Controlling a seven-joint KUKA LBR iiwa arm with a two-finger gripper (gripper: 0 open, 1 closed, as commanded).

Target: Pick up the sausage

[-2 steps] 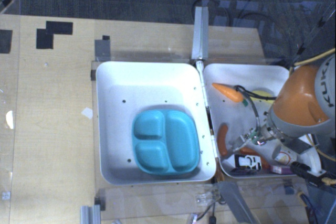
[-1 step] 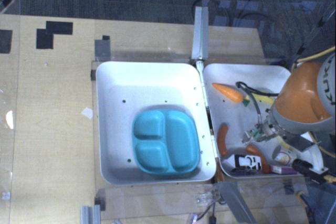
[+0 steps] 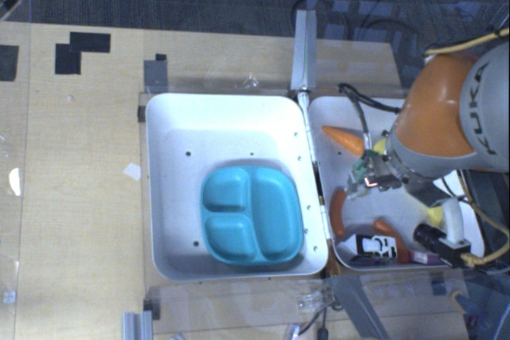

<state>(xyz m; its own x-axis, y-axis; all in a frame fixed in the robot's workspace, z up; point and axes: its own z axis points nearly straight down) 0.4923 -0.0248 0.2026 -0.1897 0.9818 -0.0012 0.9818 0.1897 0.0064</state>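
One sausage (image 3: 338, 212) is lying against the left wall of the right bin (image 3: 319, 117), its long axis running up and down that wall. Just beside it, the fingers (image 3: 368, 177) are hovering; their spread cannot be told.

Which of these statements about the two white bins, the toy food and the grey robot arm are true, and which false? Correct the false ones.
1. The turquoise divided plastic plate lies in the left white bin. True.
2. The reddish-brown sausage lies on the plate. False: it lies in the right white bin, near the left wall.
3. The orange carrot lies in the right bin. True.
4. The gripper holds the carrot. False: the carrot lies apart from it, nearer the far wall.
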